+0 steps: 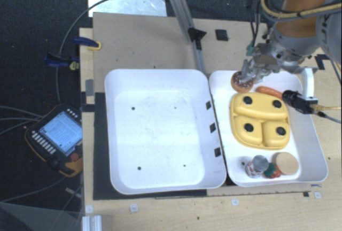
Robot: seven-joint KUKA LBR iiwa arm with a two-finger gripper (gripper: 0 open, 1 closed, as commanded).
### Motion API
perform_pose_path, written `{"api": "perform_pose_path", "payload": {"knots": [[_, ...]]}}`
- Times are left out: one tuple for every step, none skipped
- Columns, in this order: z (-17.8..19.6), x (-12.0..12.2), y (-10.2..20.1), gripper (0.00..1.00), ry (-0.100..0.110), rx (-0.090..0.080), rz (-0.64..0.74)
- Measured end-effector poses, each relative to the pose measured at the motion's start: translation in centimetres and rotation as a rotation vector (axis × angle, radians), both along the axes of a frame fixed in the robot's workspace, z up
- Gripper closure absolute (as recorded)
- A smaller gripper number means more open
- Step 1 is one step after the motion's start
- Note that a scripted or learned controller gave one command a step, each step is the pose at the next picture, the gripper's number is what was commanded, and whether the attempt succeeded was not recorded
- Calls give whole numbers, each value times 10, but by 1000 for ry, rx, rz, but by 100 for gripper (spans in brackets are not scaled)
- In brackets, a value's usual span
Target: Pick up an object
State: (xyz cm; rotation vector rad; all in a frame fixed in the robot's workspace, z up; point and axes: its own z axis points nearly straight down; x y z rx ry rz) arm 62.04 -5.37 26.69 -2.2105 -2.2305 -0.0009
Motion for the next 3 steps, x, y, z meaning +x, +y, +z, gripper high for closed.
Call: {"api": "perform_pose_path", "payload": {"knots": [[-6,-25,55,100,1,1,1],[-25,-40,103,100,1,0,0],[-22,-55,162,100,0,1,2]]}}
